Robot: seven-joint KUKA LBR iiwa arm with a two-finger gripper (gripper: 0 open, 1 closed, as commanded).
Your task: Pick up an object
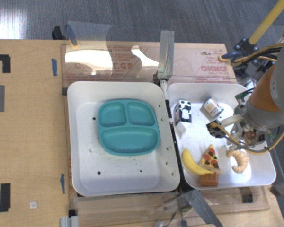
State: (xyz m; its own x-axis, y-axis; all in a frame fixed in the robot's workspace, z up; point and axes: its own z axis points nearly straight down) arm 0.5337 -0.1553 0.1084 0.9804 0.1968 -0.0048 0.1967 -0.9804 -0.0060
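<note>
1. Camera view: the grey arm (267, 98) with its orange band reaches in from the right and stands over the right bin (194, 136).
2. Gripper (241, 138) hangs low over the right half of that bin. Cannot tell whether it is open or closed; nothing is seen held in it.
3. Closest item: a tan croissant (240, 160), lying on the bin floor just below the gripper in the picture. Contact between the two cannot be judged.
4. Other items in the right bin:
   - a yellow banana (193, 163), curved, lying near the bin's left wall toward the front;
   - a pizza slice (209, 157) just to the right of the banana, between it and the croissant;
   - an orange-brown block (208, 179) at the front wall, just beside the banana's end and the pizza slice;
   - a black-and-white packet (183, 111) near the back left corner;
   - a small pale can (211, 108), tilted, to the right of the packet and apart from it.
5. Left bin (85, 126): holds a teal divided plate (128, 126), lying flat near the middle, with two small compartments at the back and one long one in front.
</note>
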